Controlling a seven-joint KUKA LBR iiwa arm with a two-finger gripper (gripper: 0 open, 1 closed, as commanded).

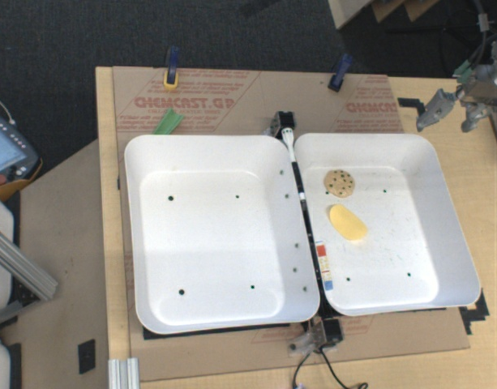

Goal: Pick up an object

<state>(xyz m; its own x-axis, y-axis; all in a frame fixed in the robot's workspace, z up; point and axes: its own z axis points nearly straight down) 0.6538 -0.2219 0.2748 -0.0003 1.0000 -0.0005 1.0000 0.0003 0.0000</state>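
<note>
Seen from above at a slant: a bench [86, 217] topped with a brown printed cardboard sheet [232, 96], dark carpet [110, 14] beyond it toward 12 o'clock. Clamped along the sheet's far edge by two blue clips, one [172, 67] at 11 o'clock and one [340, 71] at 1 o'clock. Near the first clip, a small green strip [168, 121] lying flat on the cardboard.

Two shallow white bins touching side by side: the left bin [151, 298] at 9 o'clock from the view's centre, the right bin [451, 217] at 3 o'clock. Joined along the seam by a black bar [300, 201] with a red and blue label [323, 267] near its 6 o'clock end.

In the right bin, toward its 10 o'clock corner, a round speckled cookie [339, 183]. Just beside it at 5 o'clock, apart from it, a yellow oval piece [347, 223], lying flat.

At 2 o'clock in the view, the gripper [452, 116], outside the right bin, past its far corner, over the cardboard. Fingers [430, 112] spread apart, pinching nothing. Well apart from the cookie and the yellow piece.
</note>
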